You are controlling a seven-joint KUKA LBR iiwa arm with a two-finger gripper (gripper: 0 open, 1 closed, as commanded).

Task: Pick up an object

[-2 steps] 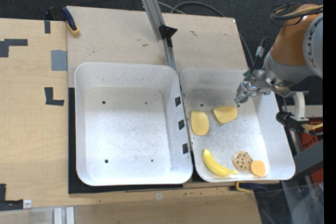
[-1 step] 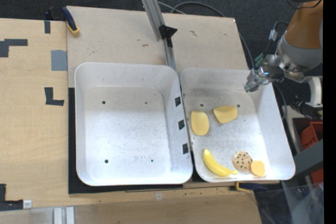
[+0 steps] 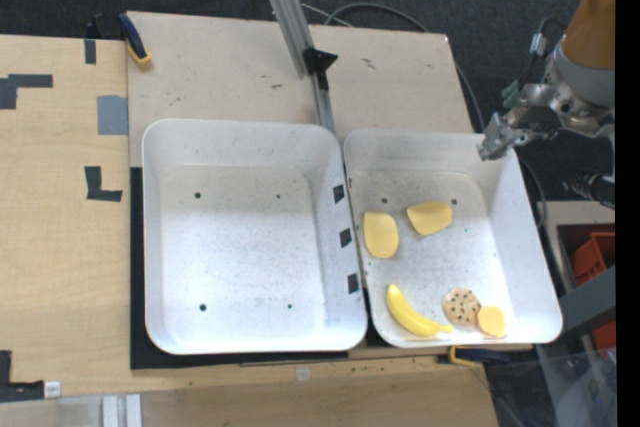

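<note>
The right bin (image 3: pixel 520 215) holds several food-like items: a pale yellow oval piece (image 3: pixel 380 235), a yellow wedge (image 3: pixel 429 218), a yellow banana (image 3: pixel 412 314), a speckled cookie (image 3: pixel 461 306) and a small orange round piece (image 3: pixel 491 321). My gripper (image 3: pixel 495 143) hangs above the bin's far right corner, well apart from all of them. Nothing shows between its fingers. The arm's orange band (image 3: pixel 590 25) rises at the right edge.
The left bin (image 3: pixel 160 215) stands beside the right one. A grey metal rail (image 3: pixel 285 5) slants down from the top toward the gap between the bins. A yellow-and-blue tool (image 3: pixel 135 40) lies at the board's far left corner.
</note>
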